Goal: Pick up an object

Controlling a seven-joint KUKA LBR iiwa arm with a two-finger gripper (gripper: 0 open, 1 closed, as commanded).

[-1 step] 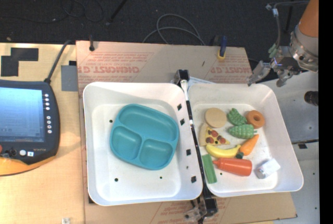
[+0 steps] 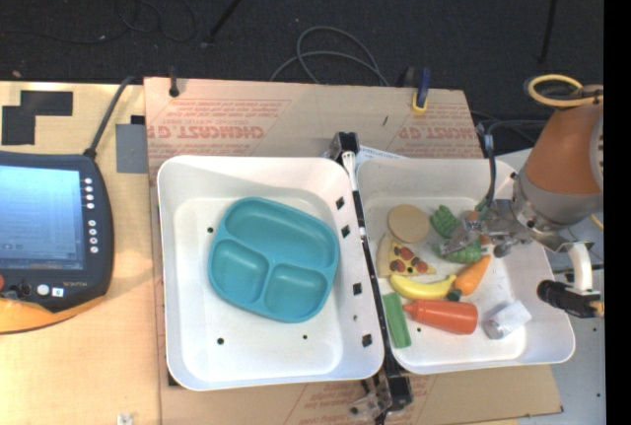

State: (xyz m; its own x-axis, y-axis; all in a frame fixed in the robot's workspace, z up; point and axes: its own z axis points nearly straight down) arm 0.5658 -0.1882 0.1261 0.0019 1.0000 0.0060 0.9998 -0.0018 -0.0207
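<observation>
Hand [image 2: 471,238] low in the right bin [image 2: 552,349], grip state impossible to tell, over green toy [image 2: 446,219] beside carrot [image 2: 471,275]. Best to settle squarely on one item before closing.

- One fixed camera looks down at a slant on the table [image 2: 89,354] from above.
- Both white bins [image 2: 187,216] sit mid-frame, moderately distant.
</observation>
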